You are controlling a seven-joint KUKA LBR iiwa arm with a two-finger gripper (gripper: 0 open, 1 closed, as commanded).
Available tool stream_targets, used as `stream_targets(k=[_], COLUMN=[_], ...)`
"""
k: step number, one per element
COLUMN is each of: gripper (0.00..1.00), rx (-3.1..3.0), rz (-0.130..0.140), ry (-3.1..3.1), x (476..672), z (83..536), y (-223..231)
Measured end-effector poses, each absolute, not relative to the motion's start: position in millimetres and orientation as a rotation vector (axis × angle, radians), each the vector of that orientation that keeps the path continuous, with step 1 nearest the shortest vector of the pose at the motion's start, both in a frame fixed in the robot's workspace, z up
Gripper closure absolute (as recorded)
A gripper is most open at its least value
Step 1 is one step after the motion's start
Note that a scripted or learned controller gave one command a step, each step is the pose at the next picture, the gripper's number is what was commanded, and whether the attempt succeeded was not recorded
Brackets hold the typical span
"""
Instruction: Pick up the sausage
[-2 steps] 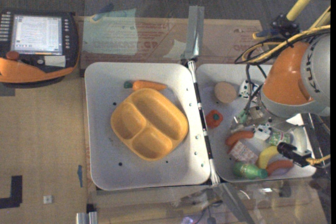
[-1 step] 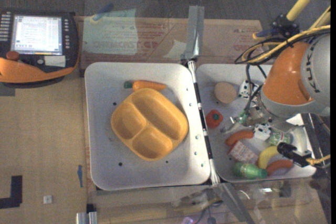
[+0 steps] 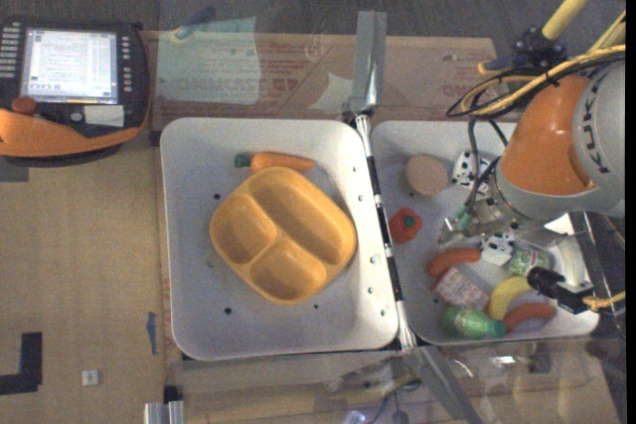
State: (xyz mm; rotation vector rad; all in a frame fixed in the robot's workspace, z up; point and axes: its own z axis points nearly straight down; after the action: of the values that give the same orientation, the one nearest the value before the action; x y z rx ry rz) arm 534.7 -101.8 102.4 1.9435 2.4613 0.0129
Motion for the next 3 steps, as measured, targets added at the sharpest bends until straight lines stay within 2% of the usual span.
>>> stream_targets(k=[1,2,3], gripper=[0.0,0.0,1.0], rx=[1.943,2.056,2.057], rz=[0.013,0.009,0.011], ry=[2.462,2.377,2.373], x=[534.7,529.9,531.5], z=[102.3,86.7,94.9], y=[-101.7,-102.3,-103.6])
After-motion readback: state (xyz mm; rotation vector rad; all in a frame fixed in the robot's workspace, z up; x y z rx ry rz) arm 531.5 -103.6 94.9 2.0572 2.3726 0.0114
